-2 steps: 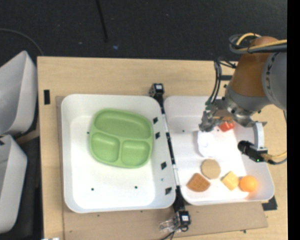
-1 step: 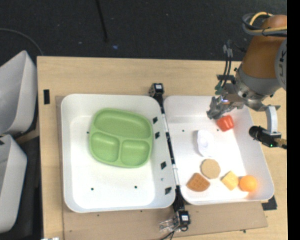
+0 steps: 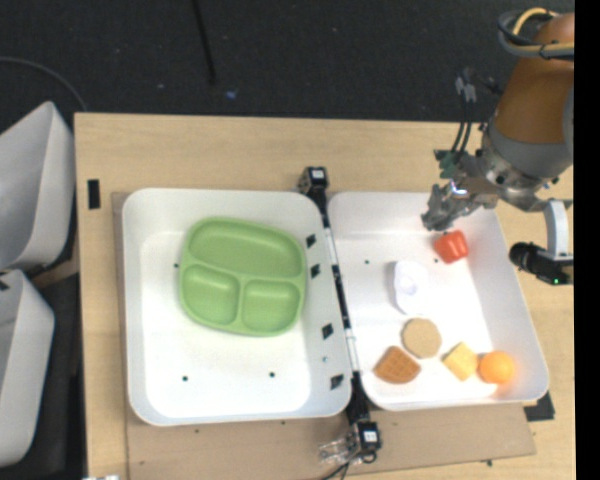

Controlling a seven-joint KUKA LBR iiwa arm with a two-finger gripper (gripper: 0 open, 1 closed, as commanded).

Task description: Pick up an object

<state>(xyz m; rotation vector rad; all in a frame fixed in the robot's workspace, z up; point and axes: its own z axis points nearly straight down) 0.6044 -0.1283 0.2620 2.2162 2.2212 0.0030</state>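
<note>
While its grip state cannot be told, the end effector [image 3: 446, 206] hangs just above the red block [image 3: 451, 246]

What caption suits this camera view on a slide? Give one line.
KUKA arm's gripper poised above a red block in the right bin; green divided plate in the left bin.

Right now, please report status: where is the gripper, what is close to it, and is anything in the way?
Gripper over right bin's far end. Red object just beside it, lying in bin, not held. White piece apart, nearer centre. Nothing on top of the red object.
</note>
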